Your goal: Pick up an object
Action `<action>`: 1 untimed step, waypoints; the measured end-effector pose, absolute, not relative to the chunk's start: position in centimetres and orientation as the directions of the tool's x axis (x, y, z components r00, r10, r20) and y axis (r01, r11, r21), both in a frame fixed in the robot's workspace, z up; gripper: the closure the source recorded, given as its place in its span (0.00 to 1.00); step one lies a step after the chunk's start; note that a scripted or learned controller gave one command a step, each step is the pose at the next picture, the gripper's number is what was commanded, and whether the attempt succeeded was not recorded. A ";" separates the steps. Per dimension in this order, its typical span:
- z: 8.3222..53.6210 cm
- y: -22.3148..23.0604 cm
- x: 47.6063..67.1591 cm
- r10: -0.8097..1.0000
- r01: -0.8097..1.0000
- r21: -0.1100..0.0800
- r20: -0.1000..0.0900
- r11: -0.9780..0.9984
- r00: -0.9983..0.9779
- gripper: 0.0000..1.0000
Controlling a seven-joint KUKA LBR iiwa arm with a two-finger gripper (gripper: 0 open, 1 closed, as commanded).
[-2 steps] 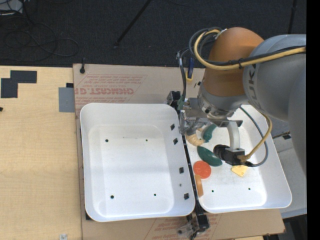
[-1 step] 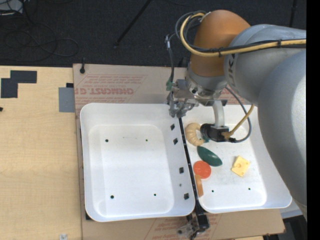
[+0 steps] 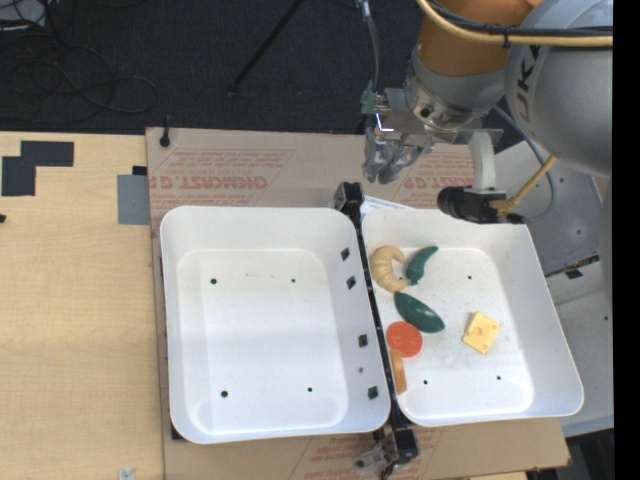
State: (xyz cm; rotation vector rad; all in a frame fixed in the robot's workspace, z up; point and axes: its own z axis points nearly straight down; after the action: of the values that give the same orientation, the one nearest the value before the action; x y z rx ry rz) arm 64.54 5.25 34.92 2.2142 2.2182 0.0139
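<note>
My gripper (image 3: 385,165) hangs above the far left corner of the right bin (image 3: 520,313), well above its floor and clear of the objects. In that bin lie a tan croissant-like piece (image 3: 388,266), a green pepper-like piece (image 3: 421,260), a dark green leaf-shaped piece (image 3: 418,312), a red-orange round piece with an orange stem (image 3: 403,341) and a yellow cheese block (image 3: 481,332). Nothing shows between the fingers.
The left bin (image 3: 190,318) sits beside the right one, with a black divider strip (image 3: 362,308) and clips between them. Both rest on brown cardboard (image 3: 250,168). The arm's grey body and orange band (image 3: 460,38) fill the upper right. Cables lie on the dark floor behind.
</note>
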 end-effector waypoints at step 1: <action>23.9 8.5 64.2 1.000 1.000 -0.013 -0.001 0.002 -0.002 1.00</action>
State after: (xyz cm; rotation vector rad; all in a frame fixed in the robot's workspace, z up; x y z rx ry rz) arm 64.21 8.49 23.85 2.2255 2.2296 -0.0147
